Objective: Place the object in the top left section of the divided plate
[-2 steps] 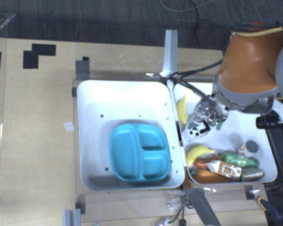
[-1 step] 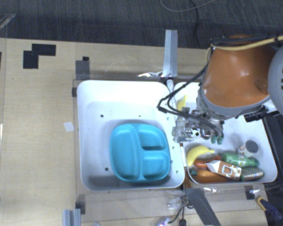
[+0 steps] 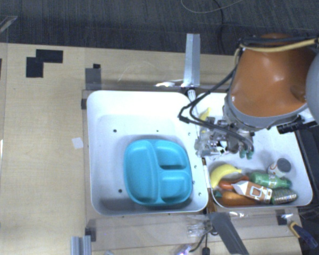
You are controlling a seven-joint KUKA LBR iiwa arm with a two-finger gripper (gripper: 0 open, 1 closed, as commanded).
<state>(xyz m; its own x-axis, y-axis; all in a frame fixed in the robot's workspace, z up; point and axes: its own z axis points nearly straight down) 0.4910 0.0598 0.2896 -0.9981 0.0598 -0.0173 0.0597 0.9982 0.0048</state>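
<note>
A blue divided plate [image 3: 158, 171] lies in the left white bin [image 3: 106, 121], toward its front; its sections hold nothing. My gripper [image 3: 219, 145] hangs over the left part of the right bin [image 3: 303, 193], just past the wall between the bins. Below it lie a yellow banana [image 3: 225, 173], an orange carrot-like piece [image 3: 235, 198], a green bottle [image 3: 271, 180] and a small boxed item [image 3: 253, 191]. The big orange band of the arm [image 3: 274, 78] covers the bin's back part.
A small round jar-like object [image 3: 280, 167] sits at the right of the right bin. Black cables [image 3: 189, 110] loop from the wrist across the bin divider. A metal post [image 3: 192, 57] rises behind the bins.
</note>
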